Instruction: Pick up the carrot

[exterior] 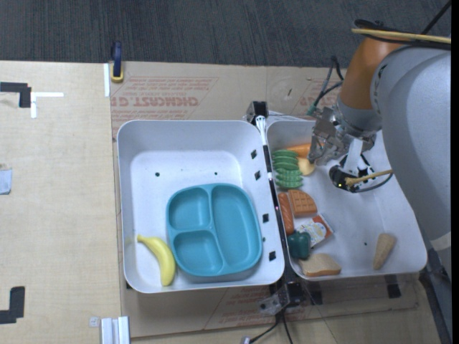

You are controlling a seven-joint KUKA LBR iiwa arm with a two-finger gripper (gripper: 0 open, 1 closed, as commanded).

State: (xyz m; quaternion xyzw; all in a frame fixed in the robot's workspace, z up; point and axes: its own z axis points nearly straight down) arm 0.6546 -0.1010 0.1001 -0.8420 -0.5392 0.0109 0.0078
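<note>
Gripper (320,149) low over carrot (300,150), finger state can't tell; carrot is wedged against green veg (286,169), so fingers may snag that or slip off.

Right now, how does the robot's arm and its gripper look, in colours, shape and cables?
The arm is thick, rounded and pale grey, with an orange band above the wrist. Below the band sits a darker grey metal wrist section. The gripper is small, dark metal. Thin black cables, and one that looks green, loop beside the wrist.
</note>
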